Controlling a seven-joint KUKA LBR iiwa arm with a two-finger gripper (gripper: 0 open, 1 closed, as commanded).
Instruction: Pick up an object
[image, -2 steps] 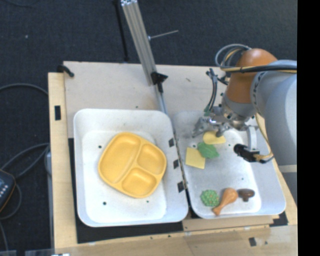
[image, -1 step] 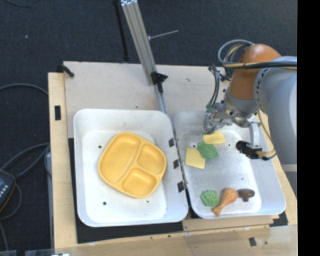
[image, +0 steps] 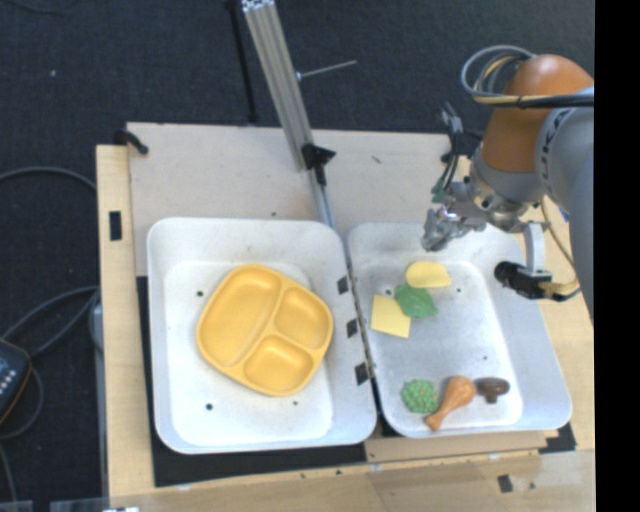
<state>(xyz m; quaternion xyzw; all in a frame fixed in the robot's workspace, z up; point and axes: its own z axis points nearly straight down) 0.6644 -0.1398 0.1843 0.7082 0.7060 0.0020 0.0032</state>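
Note:
The right bin (image: 520, 350) holds several small food toys: a yellow oval piece (image: 428, 274), a green leafy piece (image: 415, 301), a pale yellow square slice (image: 391, 316), a green broccoli (image: 420, 395), a tan drumstick (image: 450, 400) and a brown mushroom (image: 492, 388). My gripper (image: 437, 235) hangs over the bin's far edge, just above and behind the yellow oval piece. I see nothing between its fingers.
The left bin (image: 175, 300) carries a yellow divided plate (image: 264, 328). A slanted metal pole (image: 285, 90) rises behind the bins, ending at a black clamp near the gap between them. The grey arm with its orange band (image: 530, 110) fills the upper right.

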